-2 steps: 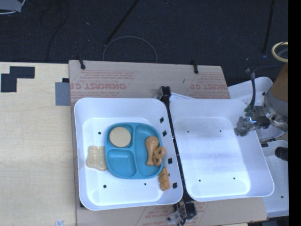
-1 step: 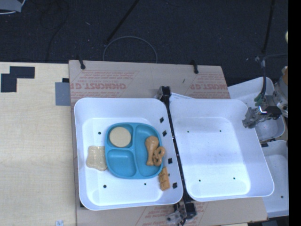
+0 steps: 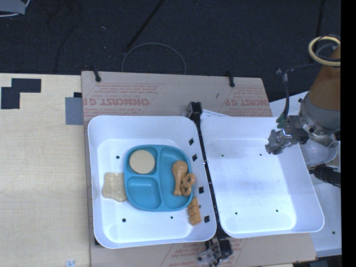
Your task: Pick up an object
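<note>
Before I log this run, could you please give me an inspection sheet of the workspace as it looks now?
Surface: left bin and right bin, side by side on cardboard.
Job's things: blue tray in the left bin, holding a round tan piece and a pretzel-like piece; pale piece and small brown piece beside it.
Clutter: nothing seen.
Grippers: gripper above the right bin's far right edge; jaws unreadable.
Cables: black cable looped behind the bench.
Surroundings: dark floor, pale bench left.

Floor (image 3: 167, 21): dark carpet, black cables looped across it.
Table (image 3: 39, 177): pale wood, left side.
Cardboard sheet (image 3: 167, 96): brown, printed, under bins.
</note>
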`<state>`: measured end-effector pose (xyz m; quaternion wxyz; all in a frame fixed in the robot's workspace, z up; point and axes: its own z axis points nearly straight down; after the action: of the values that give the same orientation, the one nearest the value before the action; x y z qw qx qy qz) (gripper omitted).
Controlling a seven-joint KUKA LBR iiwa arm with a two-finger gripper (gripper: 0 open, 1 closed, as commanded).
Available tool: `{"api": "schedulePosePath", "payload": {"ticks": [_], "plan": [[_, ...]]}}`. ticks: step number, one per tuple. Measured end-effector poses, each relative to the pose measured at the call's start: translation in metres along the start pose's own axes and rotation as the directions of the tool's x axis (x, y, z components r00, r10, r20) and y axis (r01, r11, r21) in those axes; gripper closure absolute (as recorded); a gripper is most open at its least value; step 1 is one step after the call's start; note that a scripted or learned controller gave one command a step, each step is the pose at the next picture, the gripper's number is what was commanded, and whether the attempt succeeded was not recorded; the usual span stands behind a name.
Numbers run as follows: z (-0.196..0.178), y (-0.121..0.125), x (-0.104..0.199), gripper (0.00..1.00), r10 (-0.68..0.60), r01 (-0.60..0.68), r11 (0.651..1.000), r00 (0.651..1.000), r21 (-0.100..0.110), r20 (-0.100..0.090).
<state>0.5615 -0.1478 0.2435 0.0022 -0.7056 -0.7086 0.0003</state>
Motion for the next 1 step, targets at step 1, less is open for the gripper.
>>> {"api": "schedulePosePath", "payload": {"ticks": [1], "plan": [[-0.0059, 0.0019, 0.0555, 1.0, -0.001, 0.001, 1.0, 1.0, -0.001, 0.0]]}}
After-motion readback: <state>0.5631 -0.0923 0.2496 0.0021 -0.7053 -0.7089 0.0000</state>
